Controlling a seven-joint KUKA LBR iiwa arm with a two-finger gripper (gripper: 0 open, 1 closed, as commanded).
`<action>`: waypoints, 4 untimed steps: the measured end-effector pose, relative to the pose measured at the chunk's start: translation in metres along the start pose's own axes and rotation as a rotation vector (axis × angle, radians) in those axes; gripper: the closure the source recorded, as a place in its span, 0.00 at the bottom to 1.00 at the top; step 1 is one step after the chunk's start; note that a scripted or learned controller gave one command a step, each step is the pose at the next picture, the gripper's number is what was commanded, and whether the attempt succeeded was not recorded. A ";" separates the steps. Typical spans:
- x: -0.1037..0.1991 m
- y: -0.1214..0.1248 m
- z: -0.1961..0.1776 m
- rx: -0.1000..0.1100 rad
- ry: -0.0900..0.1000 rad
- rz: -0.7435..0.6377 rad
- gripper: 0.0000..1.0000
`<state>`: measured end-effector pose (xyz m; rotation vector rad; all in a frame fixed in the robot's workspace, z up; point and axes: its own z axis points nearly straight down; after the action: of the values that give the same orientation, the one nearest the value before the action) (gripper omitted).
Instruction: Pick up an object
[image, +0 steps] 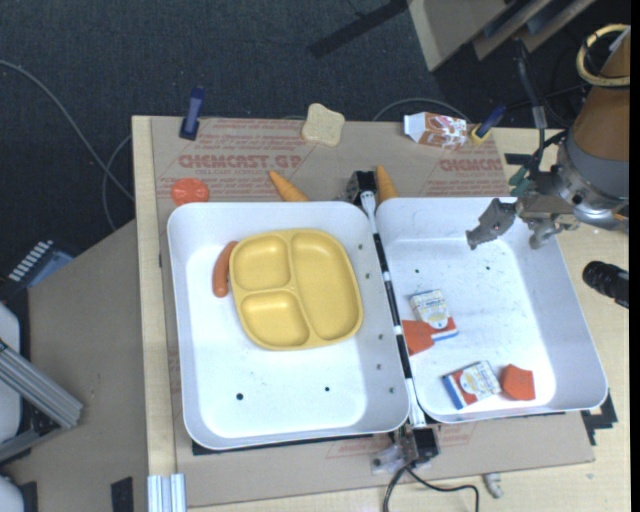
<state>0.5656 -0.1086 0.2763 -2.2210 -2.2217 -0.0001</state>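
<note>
Camera view: the tool (512, 226) hovers with spread, empty fingers over the right bin (560, 300), the small carton (431, 308) below and left of it, so it should centre above before descending.

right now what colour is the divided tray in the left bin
Yellow tray, clearest in the camera view.
</note>
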 end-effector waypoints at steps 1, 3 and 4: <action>0.037 -0.028 0.093 0.002 0.000 0.000 0.00; -0.057 0.020 0.157 -0.002 -0.002 0.002 0.00; -0.070 -0.067 0.186 0.003 0.000 0.002 0.00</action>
<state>0.4985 -0.1782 0.0907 -2.2222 -2.2178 0.0033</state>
